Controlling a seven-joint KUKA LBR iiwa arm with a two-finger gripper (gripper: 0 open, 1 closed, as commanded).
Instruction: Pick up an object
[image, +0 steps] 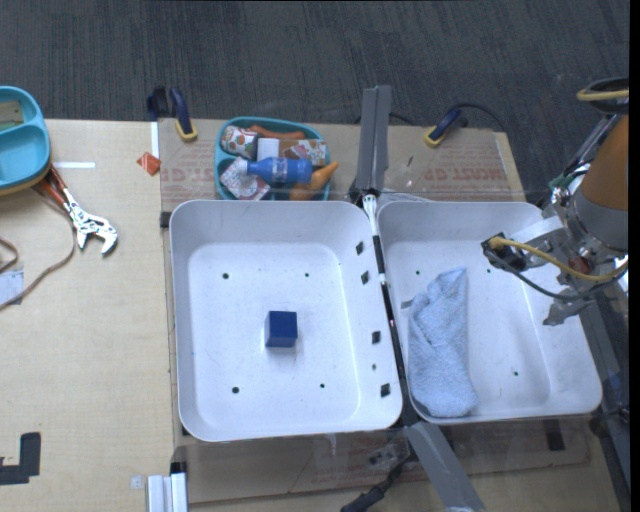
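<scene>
We look down on a light wooden bench (80, 380) whose top fills the lower and left parts of the view. Beyond its far edge we see dark grey carpet (300, 50) with a fine diagonal weave. A sheet of brown cardboard (470, 165) lies flat at the bench's far side. The light is even and soft, casting faint shadows.

Blue cube (282, 329): small, solid dark blue, sat flat on floor of left bin (200, 400), near its middle, apart from all walls.
Light blue cloth (443, 343): crumpled, stretched lengthwise in right bin (560, 390), along left side, near end touching front wall, far end toward bin's middle.
</scene>
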